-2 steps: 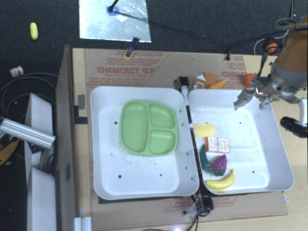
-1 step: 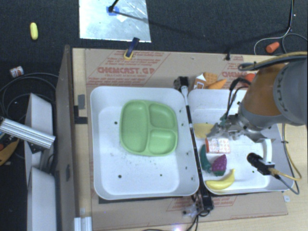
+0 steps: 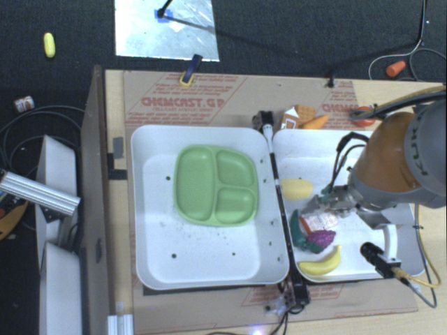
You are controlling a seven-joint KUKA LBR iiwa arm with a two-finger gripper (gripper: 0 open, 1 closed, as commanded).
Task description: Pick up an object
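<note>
The arm (image 3: 412,152) reaches in from the right of the camera view, a bulky grey body with a broad orange band (image 3: 384,155) wrapping its upper part above the wrist. From that band it tapers down and to the left into a darker wrist section, ending at the gripper (image 3: 327,202), which points toward the lower left. Black cables (image 3: 342,160) loop off the wrist on its left side. The gripper's tip is too blurred to make out clearly.
</note>
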